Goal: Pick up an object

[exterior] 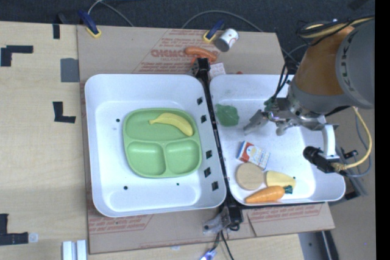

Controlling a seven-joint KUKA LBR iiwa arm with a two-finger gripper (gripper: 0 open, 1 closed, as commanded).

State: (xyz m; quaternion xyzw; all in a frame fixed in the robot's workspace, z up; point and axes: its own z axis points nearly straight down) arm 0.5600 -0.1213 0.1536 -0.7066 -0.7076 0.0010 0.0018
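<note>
Bins are set side by side: left bin (100,131) carries a green divided plate (162,149) with a banana (173,122) on it. Right bin (317,189) holds a green lump (228,115), a small carton (253,154), a round tan disc (248,176), a yellow piece (278,178) and a carrot (265,194). Gripper (267,120) is seen spread open with nothing held, between lump and carton. Risk is judged: fingers may be closed on bare floor, or the lump may be nudged toward the divider.

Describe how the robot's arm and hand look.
The arm is grey, rounded and thick, with a broad orange band above the wrist. Dark and yellow cables loop beside it. The hand is a small grey metal unit with two slim fingers.
</note>
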